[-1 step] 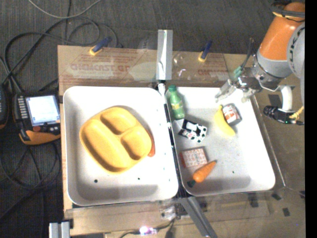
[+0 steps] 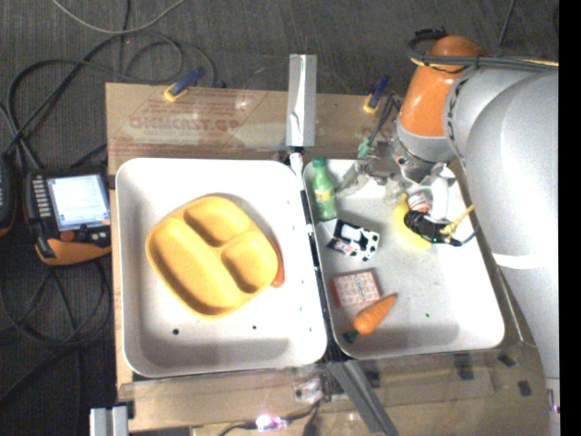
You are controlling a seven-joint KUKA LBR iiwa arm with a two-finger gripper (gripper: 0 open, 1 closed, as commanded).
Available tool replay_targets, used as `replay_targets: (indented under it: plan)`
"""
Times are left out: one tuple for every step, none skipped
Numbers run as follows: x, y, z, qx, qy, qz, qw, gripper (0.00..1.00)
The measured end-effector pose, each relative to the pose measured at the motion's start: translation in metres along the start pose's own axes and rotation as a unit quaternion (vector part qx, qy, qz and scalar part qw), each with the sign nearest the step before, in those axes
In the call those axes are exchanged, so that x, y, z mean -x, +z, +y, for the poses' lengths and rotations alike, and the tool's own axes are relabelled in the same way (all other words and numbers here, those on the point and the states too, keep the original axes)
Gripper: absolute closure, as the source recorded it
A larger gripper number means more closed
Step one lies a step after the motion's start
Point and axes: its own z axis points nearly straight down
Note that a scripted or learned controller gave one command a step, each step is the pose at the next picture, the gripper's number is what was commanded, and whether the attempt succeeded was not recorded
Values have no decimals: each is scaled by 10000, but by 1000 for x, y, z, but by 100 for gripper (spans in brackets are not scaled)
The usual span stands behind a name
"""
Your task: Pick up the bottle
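Looming largest and closest to the lens, the grey arm (image 2: pixel 513 180) sweeps in from the right, its orange band (image 2: pixel 436 94) sitting above the wrist at the back corner of the right bin (image 2: pixel 472 330). Down below that wrist, the pincer (image 2: pixel 392 166) hangs over the bin's far end, and whether it is spread or closed I cannot tell, with cables and hardware crowding the spot. Nothing shows between its tips, so no claim of a catch here.

Just to its left, the bottle (image 2: pixel 320 187), green with a white cap, lies in the back left corner of the right bin, hard against the wall shared with the left bin. That is the target, and it looks untouched.

Moving outward, a black-and-white patterned piece (image 2: pixel 354 240) sits just in front of the bottle, a pinkish square block (image 2: pixel 356 288) further forward, and a toy carrot (image 2: pixel 374 314) near the front. A yellow object (image 2: pixel 416 222) rests under the wrist.

To do this well, I judge the pincer should slide left, centre over the bottle's body, and close across its narrow width, not along its length. The wall is the hazard: one tip needs room on that side, or the bottle just gets pushed.

Over in the left bin (image 2: pixel 136 334), a yellow divided tray (image 2: pixel 213 252) lies well clear of the action.
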Motion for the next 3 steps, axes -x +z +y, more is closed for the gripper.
replay_targets:
  plan:
    - [-13, 23, -2, -56, 1767, -9, 9842, 0]
    - [-61, -71, -25, 4, 3685, -15, 9296, 0]
    - [-61, -79, -25, -8, 3673, -43, 9301, 100]
